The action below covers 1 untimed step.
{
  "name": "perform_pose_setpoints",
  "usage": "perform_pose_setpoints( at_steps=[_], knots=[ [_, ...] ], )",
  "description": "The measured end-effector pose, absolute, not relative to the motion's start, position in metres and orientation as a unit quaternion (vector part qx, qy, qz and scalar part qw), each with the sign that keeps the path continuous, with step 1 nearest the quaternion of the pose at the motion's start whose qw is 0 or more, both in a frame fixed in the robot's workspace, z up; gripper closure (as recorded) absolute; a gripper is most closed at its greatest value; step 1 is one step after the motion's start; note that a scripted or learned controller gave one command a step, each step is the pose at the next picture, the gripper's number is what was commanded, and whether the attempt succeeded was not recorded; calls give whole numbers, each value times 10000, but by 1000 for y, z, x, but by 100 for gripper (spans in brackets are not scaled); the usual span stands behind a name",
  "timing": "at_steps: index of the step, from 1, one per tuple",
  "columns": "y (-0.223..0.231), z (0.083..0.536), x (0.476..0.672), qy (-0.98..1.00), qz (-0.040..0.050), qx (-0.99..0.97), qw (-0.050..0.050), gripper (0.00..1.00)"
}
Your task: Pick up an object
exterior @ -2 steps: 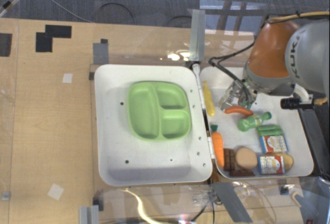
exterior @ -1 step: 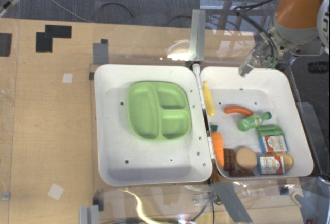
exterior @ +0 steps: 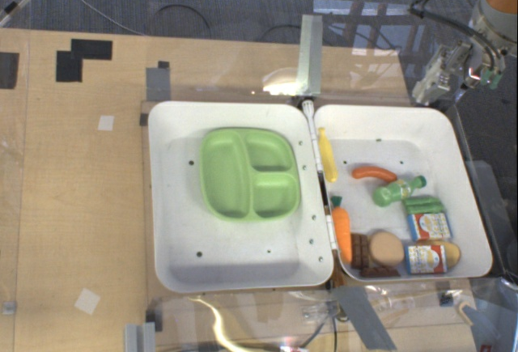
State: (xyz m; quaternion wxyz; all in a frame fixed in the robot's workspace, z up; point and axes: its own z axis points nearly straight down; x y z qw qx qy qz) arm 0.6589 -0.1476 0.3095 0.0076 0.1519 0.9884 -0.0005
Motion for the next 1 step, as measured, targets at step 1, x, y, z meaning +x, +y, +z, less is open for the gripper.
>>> perform_pose_setpoints(
  at_steps=[1],
  knots=[
    [-197,313,649,9959,-21,-907,65,100]
  ],
)
